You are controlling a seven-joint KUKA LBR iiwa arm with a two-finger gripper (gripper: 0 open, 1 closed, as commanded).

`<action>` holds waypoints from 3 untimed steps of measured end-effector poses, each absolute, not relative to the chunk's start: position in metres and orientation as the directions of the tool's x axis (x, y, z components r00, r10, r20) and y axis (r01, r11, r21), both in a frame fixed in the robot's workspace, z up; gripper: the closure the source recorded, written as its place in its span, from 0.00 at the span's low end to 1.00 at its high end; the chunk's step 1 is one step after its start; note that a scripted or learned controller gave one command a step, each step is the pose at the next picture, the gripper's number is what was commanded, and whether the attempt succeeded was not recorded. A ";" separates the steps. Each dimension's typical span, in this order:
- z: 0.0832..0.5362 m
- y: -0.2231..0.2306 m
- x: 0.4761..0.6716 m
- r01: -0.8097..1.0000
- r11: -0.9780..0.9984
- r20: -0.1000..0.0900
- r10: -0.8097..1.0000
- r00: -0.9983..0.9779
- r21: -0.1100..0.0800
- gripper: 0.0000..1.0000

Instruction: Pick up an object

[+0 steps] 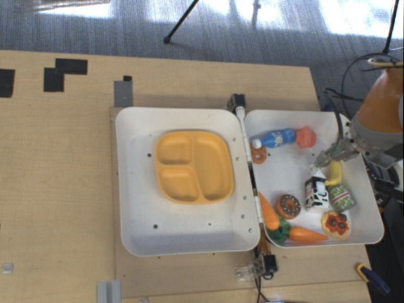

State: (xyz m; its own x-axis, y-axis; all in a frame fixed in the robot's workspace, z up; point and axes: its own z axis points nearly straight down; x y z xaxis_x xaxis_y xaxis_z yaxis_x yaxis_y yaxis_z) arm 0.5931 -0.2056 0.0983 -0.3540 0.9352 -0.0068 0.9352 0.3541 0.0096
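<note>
Camera view: fingers (333, 157) state unclear, above curved yellow banana (334, 173); glossy compartmented orange tray (192, 166) left bin.

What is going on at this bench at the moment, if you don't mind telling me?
A grey arm with an orange band reaches in from the right, its gripper low over the right bin, close above a yellow banana toy. That bin also holds a blue bottle, a doughnut, two carrots and other toy food. The left bin holds a yellow divided plate. Nothing is visibly held yet.
</note>
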 end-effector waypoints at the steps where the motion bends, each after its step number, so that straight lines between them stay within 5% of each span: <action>1: 0.164 -0.156 0.566 0.904 0.427 -0.002 0.904 -0.427 0.004 1.00; 2: 0.218 -0.089 0.561 0.840 0.542 -0.003 0.840 -0.542 0.005 1.00; 3: 0.217 -0.090 0.561 0.841 0.541 -0.003 0.841 -0.541 0.004 0.00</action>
State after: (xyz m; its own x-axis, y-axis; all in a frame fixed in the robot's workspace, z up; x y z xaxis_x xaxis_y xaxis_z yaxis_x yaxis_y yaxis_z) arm 0.5611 -0.0896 0.2174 -0.5413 0.8408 -0.0033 0.8408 0.5413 0.0042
